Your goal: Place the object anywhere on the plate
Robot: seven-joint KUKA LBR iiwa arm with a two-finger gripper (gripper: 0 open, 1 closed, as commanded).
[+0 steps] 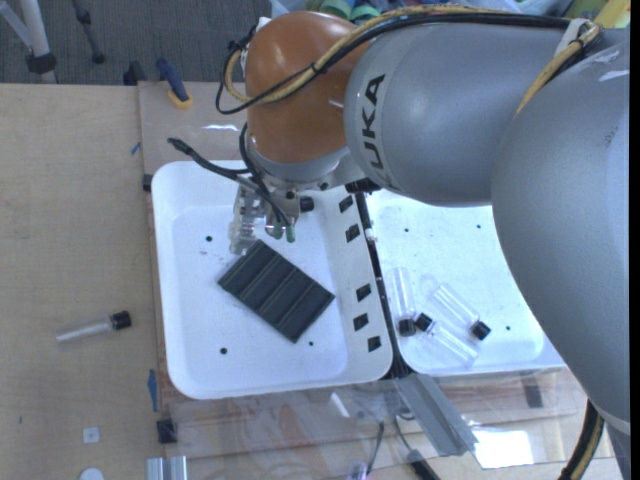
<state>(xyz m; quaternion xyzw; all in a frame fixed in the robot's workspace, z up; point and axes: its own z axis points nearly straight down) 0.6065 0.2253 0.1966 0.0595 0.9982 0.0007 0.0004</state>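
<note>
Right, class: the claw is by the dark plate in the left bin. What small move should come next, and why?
Probably a short shift toward the middle of the plate. The claw appears to be over the plate's upper corner in the left bin, so anything released there might land on the edge and slide off.

Plate (277, 290) in left bin (190, 358)
</note>
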